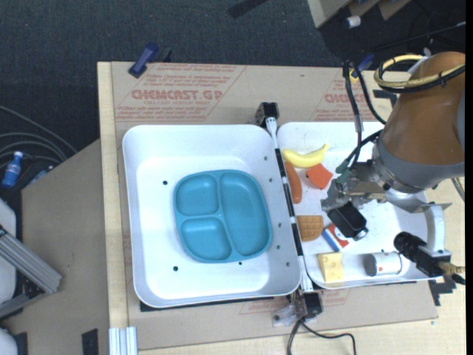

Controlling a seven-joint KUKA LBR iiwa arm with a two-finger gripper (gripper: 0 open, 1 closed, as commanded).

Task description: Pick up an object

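Just left of the gripper (346,217), low in the right bin (414,279), the waffle-like brown square (310,228) is lying flat, with a red-and-blue piece (336,237) peeking out beneath the black tool. Whether anything is being gripped I cannot tell, since the wrist is blocking the tips. The banana (304,155) is lying further up, long axis crosswise.

- You could read "CHEMCAST GP" in red on the brown board (177,93) at upper centre of the frame.
- The same red print repeated at upper right, partly hidden.
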